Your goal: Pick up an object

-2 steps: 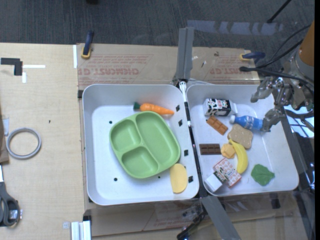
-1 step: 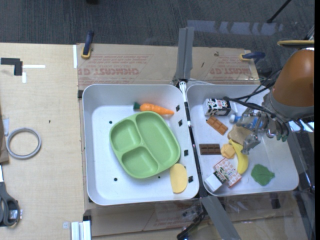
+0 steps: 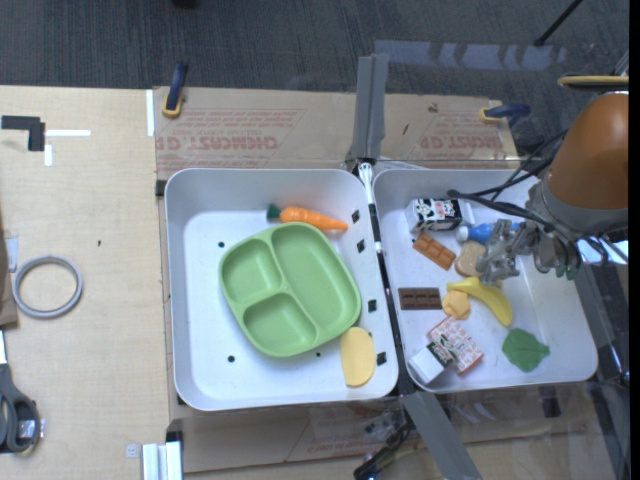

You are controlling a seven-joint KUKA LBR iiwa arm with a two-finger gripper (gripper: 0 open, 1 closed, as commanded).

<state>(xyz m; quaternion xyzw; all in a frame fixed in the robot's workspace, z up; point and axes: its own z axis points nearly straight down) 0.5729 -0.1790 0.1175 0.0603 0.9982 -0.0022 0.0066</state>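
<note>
On the pale wooden bench [image 3: 80,368], over dark carpet, two white bins [image 3: 190,298] rest on cardboard [image 3: 250,128] printed with mirrored, unreadable lettering; the pincer's [image 3: 497,260] grip can't be told.

arm [image 3: 590,163]: enters from right, wrist bent down | gripper [image 3: 497,260]: low over right side

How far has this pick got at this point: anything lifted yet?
Done: the arm has reached into the right bin, and the gripper sits low over the cluster by the banana and the round biscuit. In hand: nothing visibly held. I cannot tell how the gripper stands. Left: gripping and lifting one item. The carrot and green plate lie in the left bin.
</note>
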